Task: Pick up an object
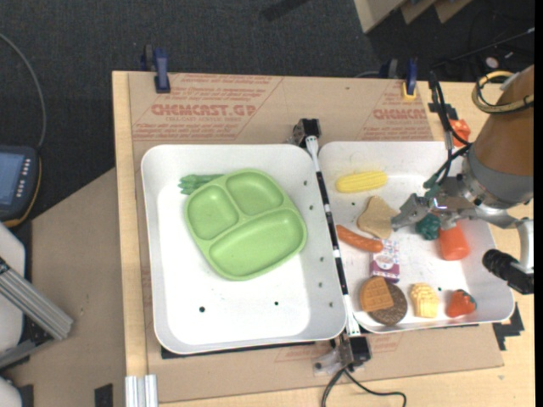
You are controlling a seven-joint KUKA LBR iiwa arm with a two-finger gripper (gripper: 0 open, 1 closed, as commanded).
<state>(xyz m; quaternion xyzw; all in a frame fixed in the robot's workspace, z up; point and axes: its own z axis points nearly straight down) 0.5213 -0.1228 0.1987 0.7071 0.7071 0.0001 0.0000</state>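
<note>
My gripper (429,214) hangs low over the middle of the right bin (407,153), reaching in from the right. A small dark teal object (430,225) lies right under it; whether it is gripped is unclear. Beside the gripper sit a tan bread slice (374,217) to the left and an orange piece (454,242) to the lower right. Also in this bin are a yellow corn cob (361,181), an orange-red sausage (360,239), a pink packet (387,261), a round brown cookie (383,299), a small yellow piece (423,300) and a red piece (459,303).
The left bin (170,261) holds a green divided plate (244,222) with a green leafy item (192,181) poking out at its upper left corner. A black divider rail (327,219) runs between the bins. Blue clamps (158,68) hold the cardboard base at the back.
</note>
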